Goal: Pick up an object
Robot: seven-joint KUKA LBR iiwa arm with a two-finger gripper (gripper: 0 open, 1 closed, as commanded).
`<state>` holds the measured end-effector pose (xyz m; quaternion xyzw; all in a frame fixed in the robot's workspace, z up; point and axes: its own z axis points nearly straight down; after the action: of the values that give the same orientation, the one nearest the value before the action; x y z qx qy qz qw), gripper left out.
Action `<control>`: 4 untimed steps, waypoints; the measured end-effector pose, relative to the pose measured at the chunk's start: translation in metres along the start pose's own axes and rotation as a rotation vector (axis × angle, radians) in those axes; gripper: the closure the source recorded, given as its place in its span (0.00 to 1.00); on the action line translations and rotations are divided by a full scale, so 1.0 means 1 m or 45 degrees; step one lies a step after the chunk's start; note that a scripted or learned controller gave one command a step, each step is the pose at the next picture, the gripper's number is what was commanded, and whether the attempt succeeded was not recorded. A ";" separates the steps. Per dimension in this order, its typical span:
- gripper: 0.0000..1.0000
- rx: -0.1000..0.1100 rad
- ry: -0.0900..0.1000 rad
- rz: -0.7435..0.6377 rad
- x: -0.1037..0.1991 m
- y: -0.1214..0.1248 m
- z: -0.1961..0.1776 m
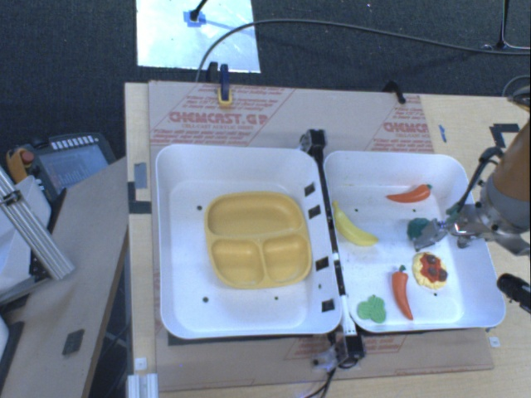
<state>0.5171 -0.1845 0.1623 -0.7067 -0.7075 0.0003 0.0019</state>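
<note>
The right white bin (473,301) holds several toy foods. A yellow banana (353,228) lies at its left side and an orange-red pepper (410,194) near its back. A small round pizza (431,269) lies right of centre, with a red-orange carrot (401,293) beside it and a light green leafy piece (372,308) at the front. My gripper (433,235) reaches in from the right, low over the bin. Its tip is right against a dark green piece (417,226); whether it touches is unclear.
The left white bin (178,222) carries a yellow divided plate (255,239). A black divider with clips (323,222) runs between the bins. The grey arm (506,193) hangs over the right bin's right rim. A teach pendant (70,164) lies off the bench at left.
</note>
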 end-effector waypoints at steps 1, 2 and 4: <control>0.00 0.001 0.000 0.000 0.001 0.000 0.063; 0.00 -0.009 -0.005 0.000 0.000 0.002 0.076; 1.00 -0.012 -0.006 0.003 -0.006 -0.005 0.012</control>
<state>0.5122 -0.1901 0.1506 -0.7074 -0.7068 -0.0013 -0.0031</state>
